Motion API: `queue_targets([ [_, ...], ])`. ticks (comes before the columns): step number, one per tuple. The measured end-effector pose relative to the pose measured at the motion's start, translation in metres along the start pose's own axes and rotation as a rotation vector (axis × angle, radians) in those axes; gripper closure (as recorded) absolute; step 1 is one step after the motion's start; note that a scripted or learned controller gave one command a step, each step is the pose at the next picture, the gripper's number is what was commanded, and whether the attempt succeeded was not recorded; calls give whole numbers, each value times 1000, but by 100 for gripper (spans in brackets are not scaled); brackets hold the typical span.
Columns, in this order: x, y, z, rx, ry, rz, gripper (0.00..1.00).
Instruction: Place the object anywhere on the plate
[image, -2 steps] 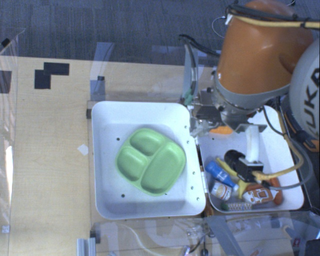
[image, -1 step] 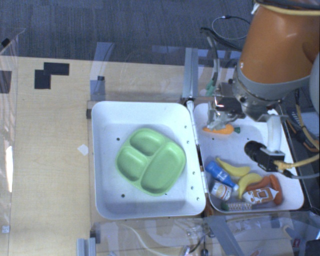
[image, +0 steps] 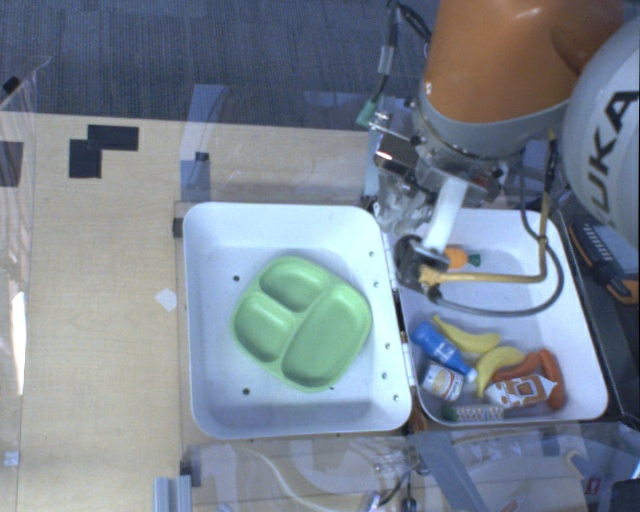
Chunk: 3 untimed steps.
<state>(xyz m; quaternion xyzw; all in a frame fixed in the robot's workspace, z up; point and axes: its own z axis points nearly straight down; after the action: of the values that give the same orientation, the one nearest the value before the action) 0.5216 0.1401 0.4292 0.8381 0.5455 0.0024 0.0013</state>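
A green plate (image: 303, 322) with three compartments lies in the left white bin (image: 215, 400), with nothing on it. My gripper (image: 398, 212) hangs over the far left corner of the right bin (image: 580, 330), close to the wall between the two bins. A small orange carrot (image: 458, 257) with a green tip lies just right of the gripper, on the bin floor. Nothing is visible in the gripper.
At the near end of the right bin lie two yellow bananas (image: 480, 345), a blue bottle (image: 438, 346), a small can (image: 443, 381), a ketchup bottle (image: 515, 390) and an orange piece (image: 549, 372). The arm's wrist covers the far part of that bin.
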Motion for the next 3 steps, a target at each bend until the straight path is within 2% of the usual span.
queue_targets([
  [1,-44,-19,131,5,-4,67,100],
  [2,13,-45,221,7,-5,113,100],
  [3,12,-44,220,6,-4,115,0],
])
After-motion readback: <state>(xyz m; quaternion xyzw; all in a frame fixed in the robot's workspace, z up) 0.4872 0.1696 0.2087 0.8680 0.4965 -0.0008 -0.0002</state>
